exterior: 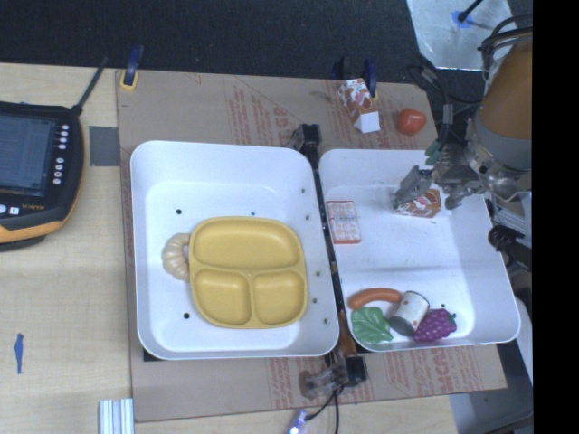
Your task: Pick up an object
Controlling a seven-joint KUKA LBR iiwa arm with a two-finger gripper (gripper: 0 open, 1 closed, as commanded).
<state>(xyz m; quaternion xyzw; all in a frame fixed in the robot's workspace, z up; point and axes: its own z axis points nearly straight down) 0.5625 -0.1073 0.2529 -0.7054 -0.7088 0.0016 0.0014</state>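
Cardboard-covered bench (pixel 217 107), two bins. Claw (pixel 427 188) spread wide over red-white packet (pixel 422 205), packet directly beneath fingertips, not yet gripped.

A black-and-orange handheld screen unit (pixel 36 170) lies on the tabletop (pixel 63 333) at nine o'clock. A blue clip (pixel 132 66) sits at eleven, and a silver metal piece (pixel 116 416) at seven.

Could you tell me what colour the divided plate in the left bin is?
Yellow: the divided three-compartment plastic plate in the camera view.
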